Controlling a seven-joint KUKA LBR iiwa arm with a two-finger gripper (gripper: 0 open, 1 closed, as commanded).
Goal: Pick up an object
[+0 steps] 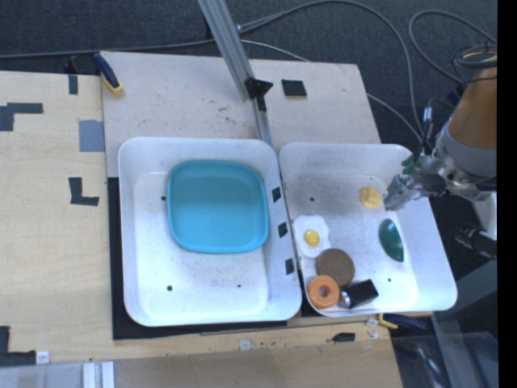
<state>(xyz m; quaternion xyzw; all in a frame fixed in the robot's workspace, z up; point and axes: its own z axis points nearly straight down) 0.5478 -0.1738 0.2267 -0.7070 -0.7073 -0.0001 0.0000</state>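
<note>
Currently hovering the gripper (398,192), grip state impossible to tell, with the small yellow piece (370,197) just beside it, risking nudging that piece away or clipping the right bin's wall (440,257) while descending.

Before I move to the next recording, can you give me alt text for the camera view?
A grey arm's two-finger gripper hangs over the right white bin, beside a small yellow piece; that bin also holds a green oval item, a toy fried egg, a brown disc, an orange ring and a black block. The left white bin holds a square turquoise plate.
</note>
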